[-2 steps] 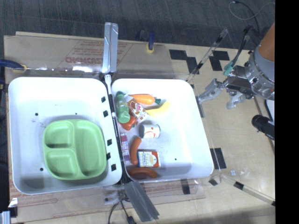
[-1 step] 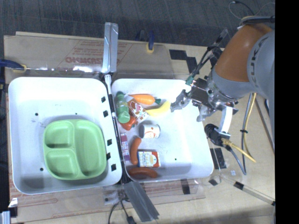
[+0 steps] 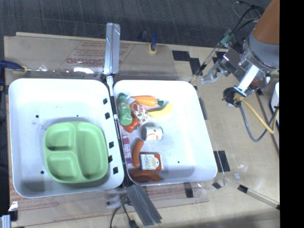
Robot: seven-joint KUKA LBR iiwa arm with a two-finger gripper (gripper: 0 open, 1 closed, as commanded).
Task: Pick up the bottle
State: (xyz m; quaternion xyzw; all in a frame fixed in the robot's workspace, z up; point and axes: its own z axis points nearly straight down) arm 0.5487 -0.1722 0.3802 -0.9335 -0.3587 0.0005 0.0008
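The green bottle (image 3: 124,110) lies against the left wall of the right bin (image 3: 190,127), with its cap toward the back. A red and white carton (image 3: 139,112) touches its right side. My gripper (image 3: 205,76) hangs just beyond the right bin's back right corner, far to the right of the bottle and well apart from it. Nothing is visibly held in it. The grey wrist and orange band (image 3: 266,27) rise at the upper right.
Around the bottle lie a carrot (image 3: 145,100), a banana (image 3: 162,109), a small can (image 3: 152,133), a sausage (image 3: 137,152), an orange packet (image 3: 151,162) and a red sausage (image 3: 146,175). The left bin holds a green divided tray (image 3: 76,151). Cables (image 3: 251,118) trail right of the bins.
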